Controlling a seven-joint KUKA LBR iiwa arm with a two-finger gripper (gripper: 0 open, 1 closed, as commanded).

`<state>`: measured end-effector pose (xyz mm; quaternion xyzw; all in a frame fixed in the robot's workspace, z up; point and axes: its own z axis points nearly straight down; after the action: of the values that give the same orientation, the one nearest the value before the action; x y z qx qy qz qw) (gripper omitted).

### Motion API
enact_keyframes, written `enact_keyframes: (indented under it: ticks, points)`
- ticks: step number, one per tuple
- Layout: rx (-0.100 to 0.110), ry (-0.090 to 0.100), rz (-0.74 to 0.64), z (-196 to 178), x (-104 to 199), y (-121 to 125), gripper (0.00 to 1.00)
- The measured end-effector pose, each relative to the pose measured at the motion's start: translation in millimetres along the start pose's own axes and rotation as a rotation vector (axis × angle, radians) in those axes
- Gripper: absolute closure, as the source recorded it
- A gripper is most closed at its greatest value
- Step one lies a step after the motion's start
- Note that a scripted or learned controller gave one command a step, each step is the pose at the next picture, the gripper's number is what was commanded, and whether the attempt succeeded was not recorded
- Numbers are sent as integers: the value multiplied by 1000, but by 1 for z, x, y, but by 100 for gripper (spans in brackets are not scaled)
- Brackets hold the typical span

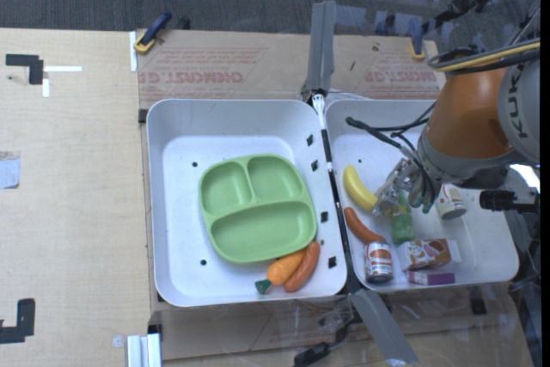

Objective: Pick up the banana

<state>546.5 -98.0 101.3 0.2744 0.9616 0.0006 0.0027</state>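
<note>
Cardboard sheet [225,64] behind the bins: red print, upside down from this view, reading "CHEMCAST GP"; similar red print at its right part [397,75], too blurred to read. Arm casing [522,112]: letters "KU", cut off at frame edge. Can [378,261] and small carton [430,254]: labels present, illegible.

Arm [481,112] cut off at right edge

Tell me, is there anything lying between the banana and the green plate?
In the camera view, the banana lies in the right bin; the green plate in the left. Between them stand the bins' adjoining walls and bare white floor.
</note>
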Motion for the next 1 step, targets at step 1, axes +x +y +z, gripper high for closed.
enact_keyframes:
  ticks: [1]
  points:
    - [3,1,290,-91,-27,67,100]
